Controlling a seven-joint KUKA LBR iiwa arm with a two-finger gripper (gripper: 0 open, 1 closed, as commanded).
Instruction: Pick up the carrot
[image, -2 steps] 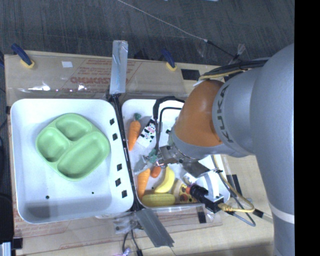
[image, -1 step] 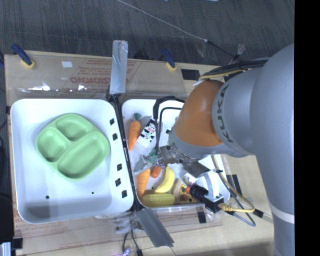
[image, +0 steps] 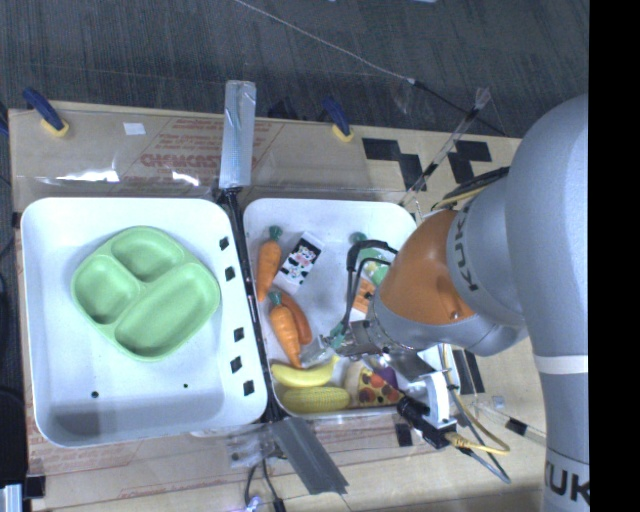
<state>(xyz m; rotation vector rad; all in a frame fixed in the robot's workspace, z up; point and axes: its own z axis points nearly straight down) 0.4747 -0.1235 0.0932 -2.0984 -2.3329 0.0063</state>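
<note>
Two tapered, glossy orange carrots (image: 270, 262) (green tops) lie left of the metallic end effector (image: 335, 343). Its opening: cannot tell. A curved yellow banana (image: 303, 376) sits below.

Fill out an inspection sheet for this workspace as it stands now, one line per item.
Surface: two white bins side by side, left bin and right bin, on a bench.
Job's things: two carrots in the right bin, upper carrot and lower carrot, both lying loose.
Clutter: green divided plate in the left bin; banana, corn cob and small black-and-white carton in the right bin.
Grippers: gripper low over the right bin beside the lower carrot; state of the jaws cannot be told.
Cables: black cable looping by the wrist.
Surroundings: blue clamps on the bench's far edge.
</note>
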